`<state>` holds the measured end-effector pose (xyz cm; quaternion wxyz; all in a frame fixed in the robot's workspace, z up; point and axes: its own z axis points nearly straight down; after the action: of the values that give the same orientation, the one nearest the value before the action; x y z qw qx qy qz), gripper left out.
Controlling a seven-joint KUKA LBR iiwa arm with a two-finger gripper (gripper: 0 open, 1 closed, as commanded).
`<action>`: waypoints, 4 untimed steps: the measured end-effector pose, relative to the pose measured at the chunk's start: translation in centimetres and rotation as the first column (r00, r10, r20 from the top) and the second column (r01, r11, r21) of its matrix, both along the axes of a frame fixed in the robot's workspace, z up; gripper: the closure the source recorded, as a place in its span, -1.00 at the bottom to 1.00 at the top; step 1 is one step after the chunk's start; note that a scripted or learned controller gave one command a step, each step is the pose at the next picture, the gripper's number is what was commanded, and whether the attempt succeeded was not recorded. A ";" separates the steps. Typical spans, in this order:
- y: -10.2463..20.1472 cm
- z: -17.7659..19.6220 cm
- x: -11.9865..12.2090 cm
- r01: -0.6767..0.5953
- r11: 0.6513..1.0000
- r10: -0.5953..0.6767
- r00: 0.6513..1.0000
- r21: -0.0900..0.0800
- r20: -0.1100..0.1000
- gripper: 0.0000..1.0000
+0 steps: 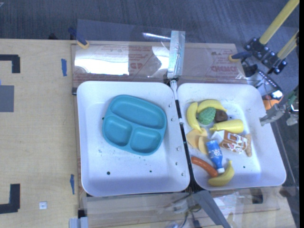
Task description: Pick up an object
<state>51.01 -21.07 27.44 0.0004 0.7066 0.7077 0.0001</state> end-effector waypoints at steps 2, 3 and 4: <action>7.0 -17.7 2.5 -0.048 0.999 0.049 0.999 -0.003 0.008 -1.00; 7.0 -16.9 2.4 -0.047 0.999 0.047 0.999 -0.001 0.006 1.00; 9.8 -4.0 2.4 -0.016 1.000 0.016 1.000 -0.001 0.012 1.00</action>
<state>53.44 -11.26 23.45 0.0048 0.7007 0.7134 0.0041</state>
